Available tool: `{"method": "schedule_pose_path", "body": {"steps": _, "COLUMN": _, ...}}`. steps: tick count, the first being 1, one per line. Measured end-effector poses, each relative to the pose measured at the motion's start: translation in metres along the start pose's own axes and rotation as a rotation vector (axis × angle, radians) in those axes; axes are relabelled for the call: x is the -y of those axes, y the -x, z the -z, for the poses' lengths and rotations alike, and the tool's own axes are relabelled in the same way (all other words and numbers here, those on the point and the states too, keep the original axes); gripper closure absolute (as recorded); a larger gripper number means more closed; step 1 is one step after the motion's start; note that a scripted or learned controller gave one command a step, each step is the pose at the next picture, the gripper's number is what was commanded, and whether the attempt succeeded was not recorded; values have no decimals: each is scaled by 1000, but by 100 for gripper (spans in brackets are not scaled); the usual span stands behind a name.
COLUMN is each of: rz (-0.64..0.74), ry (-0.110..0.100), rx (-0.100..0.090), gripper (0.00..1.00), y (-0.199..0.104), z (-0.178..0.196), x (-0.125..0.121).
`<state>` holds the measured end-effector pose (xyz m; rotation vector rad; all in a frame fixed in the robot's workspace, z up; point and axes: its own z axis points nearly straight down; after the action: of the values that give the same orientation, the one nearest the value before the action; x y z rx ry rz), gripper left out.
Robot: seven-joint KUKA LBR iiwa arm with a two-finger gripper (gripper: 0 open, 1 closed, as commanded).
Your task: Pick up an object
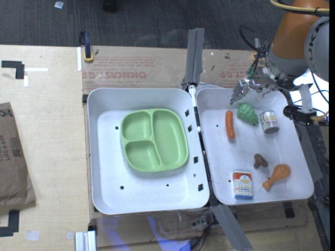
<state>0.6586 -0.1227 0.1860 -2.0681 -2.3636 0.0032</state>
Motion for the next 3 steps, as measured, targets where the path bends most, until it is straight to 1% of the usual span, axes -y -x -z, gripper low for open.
{"method": "schedule_pose_path", "body": {"steps": 1, "rz": 72, "ry": 3, "rx": 1, "gripper": 0, "y": -26, "z": 75, "x": 20}}
{"method": "schedule_pose_path", "body": {"steps": 2, "rz": 99, "ry": 0, "rx": 0, "gripper": 0, "y": -23, "z": -29, "x": -3}}
{"method": "schedule_pose_path", "body": {"steps": 3, "rz": 160, "ry": 3, "rx": 1, "gripper": 0, "y": -9, "z": -93, "x": -2}}
